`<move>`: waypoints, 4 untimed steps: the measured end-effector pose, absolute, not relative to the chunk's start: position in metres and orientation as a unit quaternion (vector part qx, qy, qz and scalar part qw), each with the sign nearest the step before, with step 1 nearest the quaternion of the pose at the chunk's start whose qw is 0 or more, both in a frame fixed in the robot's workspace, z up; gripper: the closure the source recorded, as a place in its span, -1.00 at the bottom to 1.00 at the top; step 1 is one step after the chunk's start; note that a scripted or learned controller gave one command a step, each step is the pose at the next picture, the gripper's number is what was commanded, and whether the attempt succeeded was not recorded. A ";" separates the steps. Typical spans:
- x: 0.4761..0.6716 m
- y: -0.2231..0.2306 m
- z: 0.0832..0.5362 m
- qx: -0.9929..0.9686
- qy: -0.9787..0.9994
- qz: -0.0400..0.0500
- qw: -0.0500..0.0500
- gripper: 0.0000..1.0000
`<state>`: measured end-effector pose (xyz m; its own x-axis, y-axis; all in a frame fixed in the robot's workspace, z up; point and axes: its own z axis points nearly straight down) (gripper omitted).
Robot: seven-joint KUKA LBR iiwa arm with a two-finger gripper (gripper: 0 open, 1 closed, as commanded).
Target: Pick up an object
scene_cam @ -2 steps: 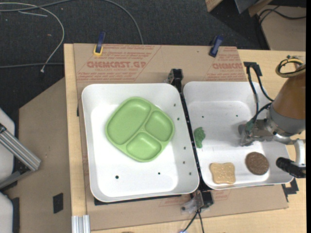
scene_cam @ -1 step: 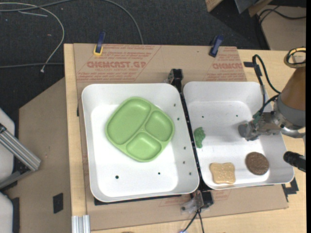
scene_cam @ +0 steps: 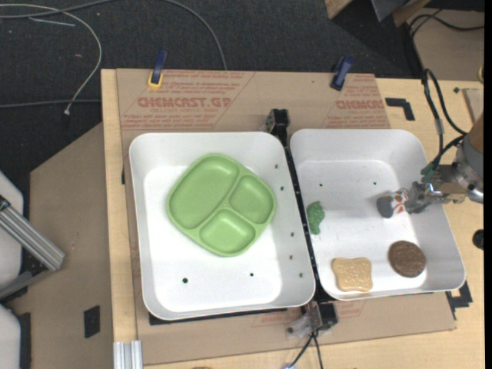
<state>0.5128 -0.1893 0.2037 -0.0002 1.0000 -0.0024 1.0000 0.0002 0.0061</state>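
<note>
While nothing had left the bins, the pick looked unfinished: all three food items sat on the floor of the right bin point(scene_cam: 361, 148), none lifted. The broccoli point(scene_cam: 315, 216) lay at 9 o'clock in that bin, against its left wall. The cracker point(scene_cam: 352, 274) sat at 6 o'clock near the front rim, and the cookie point(scene_cam: 407, 258) at 4 o'clock, apart from the cracker. The left bin point(scene_cam: 154, 167) held only the green plate point(scene_cam: 222, 204), tilted on the diagonal, roughly centred.

The arm point(scene_cam: 469, 160) came in from 3 o'clock, and the gripper point(scene_cam: 396, 204) hung low over the right bin's 3 o'clock side, just above the cookie in the frame and well apart from the broccoli. Its tip was a small grey blob with a bit of red and white behind it; too small and blurred to resolve. Whether the claw was open or closed could not be told, and no object was visible in it. Contact with the bin floor could not be judged either.

Judgement: early-to-mid attempt, descent or reach phase, grasp unconfirmed. The cookie looked the nearest candidate; grasp and lift both remained.
</note>
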 end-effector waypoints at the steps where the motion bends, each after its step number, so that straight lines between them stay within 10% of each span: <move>1: 0.514 -0.189 0.208 0.707 0.707 0.001 0.001 1.00; 4: 0.552 -0.032 0.210 0.705 0.709 0.001 0.000 1.00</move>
<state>0.5515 -0.0318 0.2099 -0.0056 1.0000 0.0012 1.0000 0.0056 0.0026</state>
